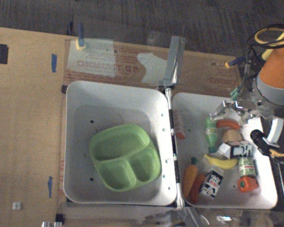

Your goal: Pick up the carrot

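The carrot (190, 176), orange with a green top, lies near the front left corner of the right bin (266, 199). It rests beside a reddish item (198, 187) and a small milk carton (212, 184). My gripper (234, 113) hangs over the back of the same bin, above a red sausage (228, 124), well behind and to the right of the carrot. Its fingers are spread with nothing between them.
The right bin also holds a green bottle (211, 134), a banana (219, 162), a brown bun (232, 136), a white box (233, 150), a green-capped jar (247, 167) and an orange-red fruit (248, 184). A green divided plate (125, 157) lies in the left bin (82, 104).
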Action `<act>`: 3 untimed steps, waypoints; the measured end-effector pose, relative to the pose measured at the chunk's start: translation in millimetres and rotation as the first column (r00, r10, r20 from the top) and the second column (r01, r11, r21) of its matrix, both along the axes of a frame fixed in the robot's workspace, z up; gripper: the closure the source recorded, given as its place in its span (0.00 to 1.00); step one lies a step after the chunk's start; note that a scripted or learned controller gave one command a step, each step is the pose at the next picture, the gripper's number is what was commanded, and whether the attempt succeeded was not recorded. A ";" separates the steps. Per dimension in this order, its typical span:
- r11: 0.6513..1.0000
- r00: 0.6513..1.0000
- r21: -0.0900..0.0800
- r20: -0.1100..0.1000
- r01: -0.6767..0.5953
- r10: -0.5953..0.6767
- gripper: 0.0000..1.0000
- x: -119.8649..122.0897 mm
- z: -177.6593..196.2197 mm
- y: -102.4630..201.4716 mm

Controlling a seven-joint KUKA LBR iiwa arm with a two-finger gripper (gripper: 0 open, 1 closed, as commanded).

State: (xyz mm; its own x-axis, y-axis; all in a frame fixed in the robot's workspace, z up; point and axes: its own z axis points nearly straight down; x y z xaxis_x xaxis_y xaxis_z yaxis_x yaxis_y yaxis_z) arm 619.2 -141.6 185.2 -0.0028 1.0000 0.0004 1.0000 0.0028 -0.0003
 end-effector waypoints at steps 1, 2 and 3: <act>0.961 0.961 0.000 0.000 -0.276 0.276 0.00 -51.0 -68.9 -53.1; 0.962 0.962 -0.002 0.005 -0.274 0.274 1.00 -49.6 -58.2 -53.6; 0.986 0.986 -0.001 0.002 -0.166 0.166 1.00 -57.1 28.2 27.9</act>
